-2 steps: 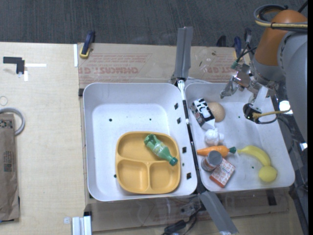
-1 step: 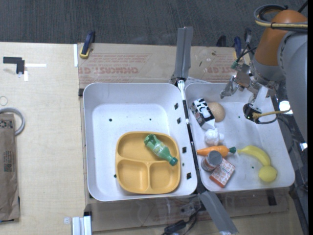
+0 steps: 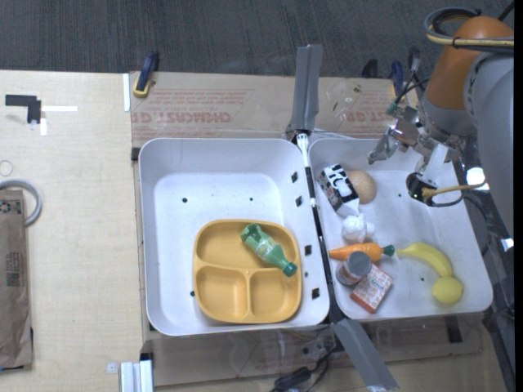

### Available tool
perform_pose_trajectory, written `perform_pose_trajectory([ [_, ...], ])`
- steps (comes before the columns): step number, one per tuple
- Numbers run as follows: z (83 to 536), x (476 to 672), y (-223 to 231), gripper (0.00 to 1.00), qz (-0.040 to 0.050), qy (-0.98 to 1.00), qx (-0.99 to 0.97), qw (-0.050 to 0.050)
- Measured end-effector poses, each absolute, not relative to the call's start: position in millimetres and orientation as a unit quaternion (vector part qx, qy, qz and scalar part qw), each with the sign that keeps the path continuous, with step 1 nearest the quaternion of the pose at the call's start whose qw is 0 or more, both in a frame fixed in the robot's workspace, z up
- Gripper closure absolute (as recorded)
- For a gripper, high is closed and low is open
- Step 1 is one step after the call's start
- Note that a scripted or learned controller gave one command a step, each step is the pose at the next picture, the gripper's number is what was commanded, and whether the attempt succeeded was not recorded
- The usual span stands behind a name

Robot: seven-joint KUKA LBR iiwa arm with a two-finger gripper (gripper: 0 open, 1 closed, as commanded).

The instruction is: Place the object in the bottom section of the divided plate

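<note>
From the camera view, I had the arm (image 3: 482,80) reaching in over the far corner of the right bin (image 3: 482,292), with the gripper (image 3: 396,141) up near the back wall. I could not tell how its fingers stood; nothing showed between them. In the left bin (image 3: 163,219) lay the yellow plate (image 3: 214,288), and a green bottle (image 3: 267,249) rested tilted across its upper section, its cap end poking over the divider toward the lower right compartment. So the bottle, if that was my object, sat on the plate but not properly in the bottom part. The right bin carried a carton (image 3: 337,184), a carrot (image 3: 359,252), a banana (image 3: 429,257), a lemon (image 3: 447,290), a can (image 3: 353,269) and a small packet (image 3: 373,289), all well apart from the gripper. I judged the step as a reach, not yet a grasp. The next move called for swinging across the bin wall, coming down over the bottle's body, closing on it and shifting it into a bottom compartment.
</note>
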State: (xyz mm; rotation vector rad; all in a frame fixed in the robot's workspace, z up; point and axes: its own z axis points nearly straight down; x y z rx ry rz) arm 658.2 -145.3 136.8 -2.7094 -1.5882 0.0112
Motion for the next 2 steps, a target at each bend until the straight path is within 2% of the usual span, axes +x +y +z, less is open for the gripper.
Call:
perform_pose_trajectory([
  [2,136.8,658.2,-145.3,0.0,0.0036,-0.506,-0.863,0.001],
])
